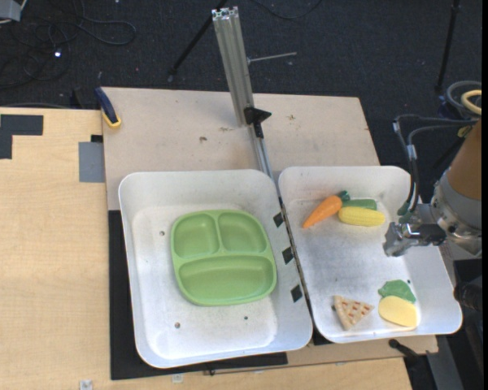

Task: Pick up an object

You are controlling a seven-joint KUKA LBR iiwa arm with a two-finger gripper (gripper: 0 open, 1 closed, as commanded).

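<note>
The right bin (354, 287) holds several toy foods: an orange carrot (322, 210) and a yellow corn cob (362, 215) near the back, a pizza slice (352, 311) and a yellow lemon with green leaf (398, 305) near the front. My gripper (396, 240) hangs over the right side of that bin, between the corn and the lemon, touching none of them. Nothing shows between its fingers.
The left bin (142, 299) carries a green divided plate (223, 256). An aluminium post (236, 67) rises behind the seam of the two bins. Cables run along the right bin's far right rim. Bare bin floor lies in the middle of the right bin.
</note>
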